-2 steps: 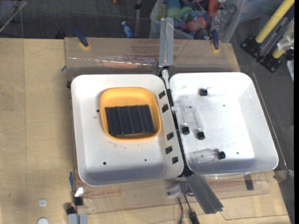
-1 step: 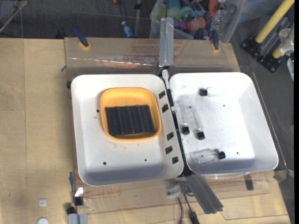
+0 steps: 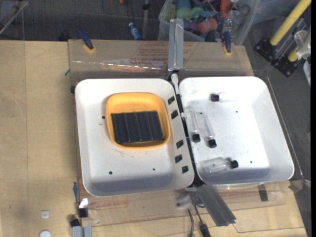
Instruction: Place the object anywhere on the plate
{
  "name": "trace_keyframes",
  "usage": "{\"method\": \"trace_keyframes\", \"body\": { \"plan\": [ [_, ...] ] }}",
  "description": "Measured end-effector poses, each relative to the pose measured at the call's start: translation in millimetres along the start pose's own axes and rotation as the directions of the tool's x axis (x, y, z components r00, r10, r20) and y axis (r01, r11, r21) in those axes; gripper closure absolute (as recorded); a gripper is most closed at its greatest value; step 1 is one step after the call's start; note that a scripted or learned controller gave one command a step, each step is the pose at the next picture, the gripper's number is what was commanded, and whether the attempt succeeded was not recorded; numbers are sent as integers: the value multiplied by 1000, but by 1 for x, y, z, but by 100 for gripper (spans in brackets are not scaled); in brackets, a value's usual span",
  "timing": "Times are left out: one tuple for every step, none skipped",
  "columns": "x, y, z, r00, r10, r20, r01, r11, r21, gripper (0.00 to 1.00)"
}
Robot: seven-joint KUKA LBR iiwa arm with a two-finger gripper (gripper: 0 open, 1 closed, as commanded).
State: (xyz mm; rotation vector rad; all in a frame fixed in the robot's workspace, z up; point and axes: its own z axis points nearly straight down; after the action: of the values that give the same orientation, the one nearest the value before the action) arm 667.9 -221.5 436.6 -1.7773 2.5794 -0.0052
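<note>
An orange-yellow plate (image 3: 136, 99) with rounded corners sits in the left white bin (image 3: 94, 132), toward its right half. A dark, ribbed rectangular object (image 3: 137, 126) lies flat on the plate, covering most of its middle and lower part and staying inside the rim.
The right white bin (image 3: 256, 127) holds several clear tubes with black caps: one near the front (image 3: 217, 165), two beside the divider (image 3: 201, 127), and a small black cap at the back (image 3: 214, 98). A clear box of coloured toys (image 3: 207, 6) stands behind the bins.
</note>
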Motion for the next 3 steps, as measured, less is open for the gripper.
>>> {"method": "trace_keyframes", "body": {
  "plan": [
    [0, 0, 0, 970, -241, 1, 241, 970, -2, 100],
    [0, 0, 0, 954, -300, 1, 300, 954, -2, 100],
    [0, 0, 1, 823, -568, 2, 568, 823, -3, 100]
  ]
}}
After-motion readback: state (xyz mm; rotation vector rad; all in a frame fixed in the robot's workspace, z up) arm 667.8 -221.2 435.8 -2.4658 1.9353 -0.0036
